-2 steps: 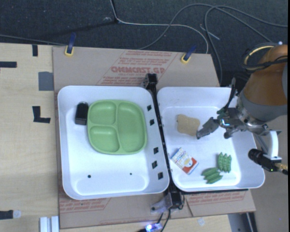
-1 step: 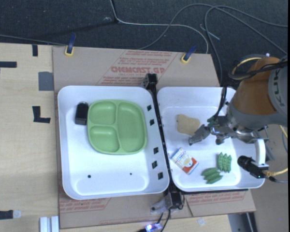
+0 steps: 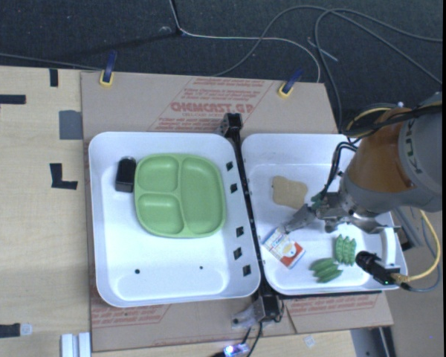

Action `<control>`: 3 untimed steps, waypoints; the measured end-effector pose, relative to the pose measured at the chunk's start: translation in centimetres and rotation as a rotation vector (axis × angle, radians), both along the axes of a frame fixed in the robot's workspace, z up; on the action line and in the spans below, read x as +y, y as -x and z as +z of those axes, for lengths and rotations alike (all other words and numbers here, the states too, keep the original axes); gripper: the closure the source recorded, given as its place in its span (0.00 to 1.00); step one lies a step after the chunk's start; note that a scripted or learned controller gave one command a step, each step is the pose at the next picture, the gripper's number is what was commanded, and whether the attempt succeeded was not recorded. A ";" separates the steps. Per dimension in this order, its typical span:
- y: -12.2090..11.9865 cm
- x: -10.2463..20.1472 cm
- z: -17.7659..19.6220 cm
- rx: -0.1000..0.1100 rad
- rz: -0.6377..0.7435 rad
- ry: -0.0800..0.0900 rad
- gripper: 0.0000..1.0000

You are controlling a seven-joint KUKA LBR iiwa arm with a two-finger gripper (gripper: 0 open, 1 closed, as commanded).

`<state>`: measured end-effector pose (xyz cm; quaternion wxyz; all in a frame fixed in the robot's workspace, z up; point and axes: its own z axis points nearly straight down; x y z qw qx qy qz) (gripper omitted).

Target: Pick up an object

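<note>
1. Reaching in from the right, the gripper [image 3: 297, 220] hangs low over the right bin [image 3: 312, 146], near its middle; its grey fingers point down and to the left, and I cannot tell if they are spread or closed, since they blur into one dark shape.
2. Nothing is seen between the fingers, so I judge that the pincer carries no thing at this moment.
3. Just below and left of the tip lies the small packet [image 3: 284, 248], white with red and blue print; it is the nearest thing, almost under the fingers, and its long axis runs slanted from upper left to lower right.
4. Just above the tip, the tan flat piece [image 3: 289, 191] lies flat, near but apart from the fingers.
5. To the lower right, under the wrist, lie the green pods [image 3: 335, 260], partly beside the arm's body.
6. The arm [image 3: 390, 166] bends over the right edge of the bin, its orange band up, wrist tilted toward the bin's centre.
7. The left bin [image 3: 108, 199] holds a green divided plate [image 3: 181, 195] and a black block [image 3: 125, 174], well apart from the pincer.
</note>
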<state>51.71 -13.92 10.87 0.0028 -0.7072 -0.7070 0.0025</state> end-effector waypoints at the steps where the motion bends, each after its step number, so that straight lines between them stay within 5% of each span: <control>1: -0.1 0.1 1.3 -0.003 0.003 -0.001 1.00; 3: -0.9 -0.5 11.2 -0.011 0.002 0.001 1.00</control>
